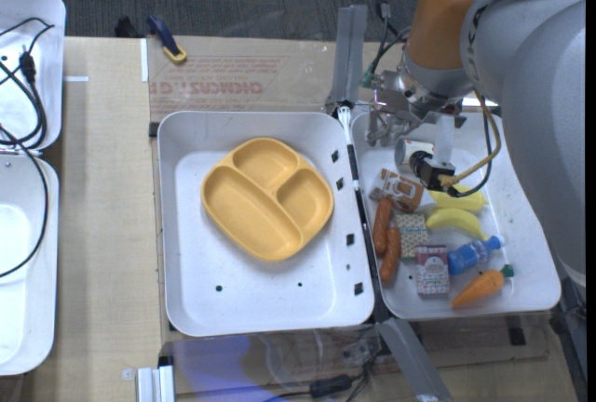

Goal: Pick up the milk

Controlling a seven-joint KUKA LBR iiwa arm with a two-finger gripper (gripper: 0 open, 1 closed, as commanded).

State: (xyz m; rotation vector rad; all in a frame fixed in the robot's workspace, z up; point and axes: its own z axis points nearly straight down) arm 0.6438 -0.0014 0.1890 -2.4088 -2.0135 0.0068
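The milk (431, 270) is a small white and pink carton. It lies near the front of the right bin (531, 233), between a sausage and a blue bottle. My gripper (389, 127) hangs over the back left corner of that bin, well behind the carton and apart from it. Its fingers (376, 127) stand open with nothing between them.
Around the milk lie two sausages (386, 237), a cracker (410, 229), a brown packet (400, 191), bananas (456, 212), a blue bottle (473, 253) and a carrot (480, 287). The left bin (186, 279) holds a yellow divided plate (268, 197).
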